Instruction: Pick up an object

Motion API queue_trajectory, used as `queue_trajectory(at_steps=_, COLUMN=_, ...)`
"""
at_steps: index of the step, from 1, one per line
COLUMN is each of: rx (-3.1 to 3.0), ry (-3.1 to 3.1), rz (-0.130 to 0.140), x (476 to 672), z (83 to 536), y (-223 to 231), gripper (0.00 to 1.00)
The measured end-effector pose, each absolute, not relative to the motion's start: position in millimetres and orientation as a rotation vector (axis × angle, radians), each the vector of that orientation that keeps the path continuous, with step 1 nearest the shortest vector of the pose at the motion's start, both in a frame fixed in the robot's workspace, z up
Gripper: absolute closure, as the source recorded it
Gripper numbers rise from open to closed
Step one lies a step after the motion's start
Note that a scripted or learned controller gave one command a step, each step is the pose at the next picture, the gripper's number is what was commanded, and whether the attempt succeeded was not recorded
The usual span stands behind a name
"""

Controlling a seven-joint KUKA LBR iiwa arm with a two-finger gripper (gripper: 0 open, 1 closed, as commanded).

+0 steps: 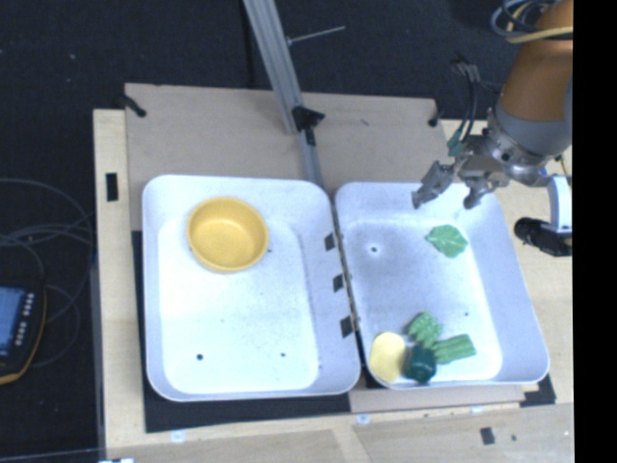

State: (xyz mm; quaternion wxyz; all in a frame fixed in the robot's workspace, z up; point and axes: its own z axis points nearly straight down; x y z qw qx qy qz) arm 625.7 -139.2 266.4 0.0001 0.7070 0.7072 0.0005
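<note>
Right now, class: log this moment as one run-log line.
gripper: open, above right bin | nearest: green leaf piece | held: nothing | yellow bowl: left bin

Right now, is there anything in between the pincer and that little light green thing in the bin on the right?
Nothing visible. The pincer hangs open just above the light green piece in the right bin, with bare white floor between them. The other toys, a yellow piece and green ones, sit far off at the near edge.

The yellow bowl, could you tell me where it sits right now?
In the camera view, the yellow bowl sits in the left bin, near its upper-left corner, far from the gripper above the right bin.
</note>
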Motion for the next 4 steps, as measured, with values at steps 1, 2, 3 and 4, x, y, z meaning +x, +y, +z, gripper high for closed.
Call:
queue_trajectory(at_steps=1, rx=2.224, ry=2.221, rz=-0.004, x=624.0, z=222.7, y=-145.7, gripper=0.00)
queue_trajectory(at_steps=2, rx=2.224, ry=2.222, rz=-0.005, x=630.5, z=172.9, y=-153.2, gripper=0.00)
queue_trajectory(at_steps=3, rx=2.224, ry=2.222, rz=-0.004, x=629.5, z=128.0, y=-146.7, gripper=0.00)
queue_trajectory(at_steps=4, rx=2.222, ry=2.219, rz=0.003, x=630.9, z=141.2, y=-147.1, gripper=1.00)
